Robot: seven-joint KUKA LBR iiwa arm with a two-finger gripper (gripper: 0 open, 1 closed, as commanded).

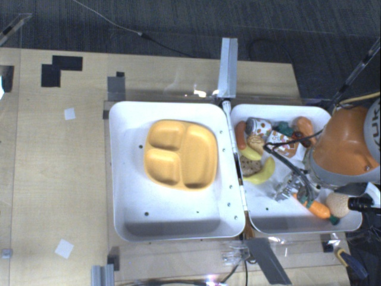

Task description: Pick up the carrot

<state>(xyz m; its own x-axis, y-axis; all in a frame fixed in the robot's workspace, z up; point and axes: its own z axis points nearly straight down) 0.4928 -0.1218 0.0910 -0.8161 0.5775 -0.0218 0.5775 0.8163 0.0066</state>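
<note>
The carrot (319,210) is small and orange with a green end. It lies near the front right corner of the right bin (268,219). My gripper (293,190) hangs low over the bin floor, just left of the carrot and up against its orange tip. The grey arm with its orange band (340,143) reaches in from the right and covers the bin's right side. Whether the carrot sits inside the gripper is not visible.
Food toys crowd the back of the right bin: a yellow banana (264,170), a small can (258,127), an orange-red piece (304,125), a sausage (240,134). A beige ball (337,204) lies beside the carrot. The left bin (128,177) holds a yellow divided plate (181,154).
</note>
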